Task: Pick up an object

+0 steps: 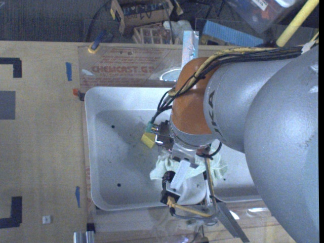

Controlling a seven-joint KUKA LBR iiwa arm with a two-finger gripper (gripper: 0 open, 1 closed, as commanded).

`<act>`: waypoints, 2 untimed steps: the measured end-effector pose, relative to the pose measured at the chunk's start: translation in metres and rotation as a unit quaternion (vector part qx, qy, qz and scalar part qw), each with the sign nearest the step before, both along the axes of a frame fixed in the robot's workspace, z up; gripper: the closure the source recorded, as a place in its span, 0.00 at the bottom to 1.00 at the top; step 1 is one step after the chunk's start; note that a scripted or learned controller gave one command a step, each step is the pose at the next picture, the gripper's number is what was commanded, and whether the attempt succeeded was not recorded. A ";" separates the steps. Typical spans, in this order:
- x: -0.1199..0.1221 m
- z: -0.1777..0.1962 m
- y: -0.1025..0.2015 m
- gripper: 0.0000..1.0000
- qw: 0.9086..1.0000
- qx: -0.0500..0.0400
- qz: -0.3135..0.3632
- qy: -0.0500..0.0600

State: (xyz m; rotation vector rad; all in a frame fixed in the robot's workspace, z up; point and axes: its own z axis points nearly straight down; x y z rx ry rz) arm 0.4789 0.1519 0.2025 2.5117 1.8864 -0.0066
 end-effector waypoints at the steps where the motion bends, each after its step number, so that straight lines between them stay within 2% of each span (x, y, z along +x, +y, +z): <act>1: 0.016 -0.020 -0.081 1.00 0.997 0.002 0.078 0.003; 2: 0.001 0.017 -0.064 1.00 0.909 0.002 0.417 0.000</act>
